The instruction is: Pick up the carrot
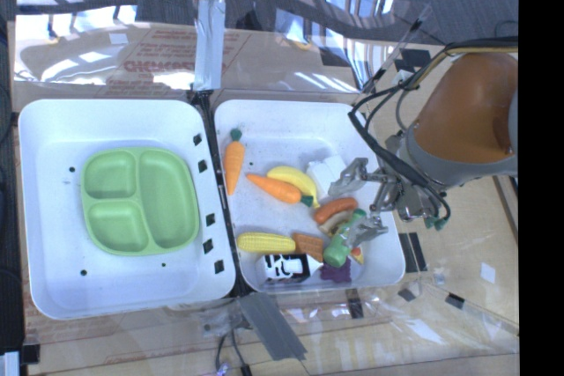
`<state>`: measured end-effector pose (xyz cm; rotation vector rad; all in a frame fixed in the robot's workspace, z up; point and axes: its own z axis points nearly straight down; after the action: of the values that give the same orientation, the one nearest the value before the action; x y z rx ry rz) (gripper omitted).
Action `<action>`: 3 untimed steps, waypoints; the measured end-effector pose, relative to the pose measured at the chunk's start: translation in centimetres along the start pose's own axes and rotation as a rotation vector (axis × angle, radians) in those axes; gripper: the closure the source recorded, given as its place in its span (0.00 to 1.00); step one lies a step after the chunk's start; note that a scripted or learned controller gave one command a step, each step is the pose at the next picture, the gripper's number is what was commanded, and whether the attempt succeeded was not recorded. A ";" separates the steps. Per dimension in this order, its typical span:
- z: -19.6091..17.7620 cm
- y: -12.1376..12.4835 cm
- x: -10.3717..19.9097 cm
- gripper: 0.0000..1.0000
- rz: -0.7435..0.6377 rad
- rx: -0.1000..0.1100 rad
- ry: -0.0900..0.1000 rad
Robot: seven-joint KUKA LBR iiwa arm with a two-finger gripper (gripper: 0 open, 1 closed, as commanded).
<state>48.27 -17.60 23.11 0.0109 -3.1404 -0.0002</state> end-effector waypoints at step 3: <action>12.9 4.9 -8.6 1.00 0.046 0.000 -0.003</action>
<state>56.84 -12.67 10.18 -0.0618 -3.1427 0.0001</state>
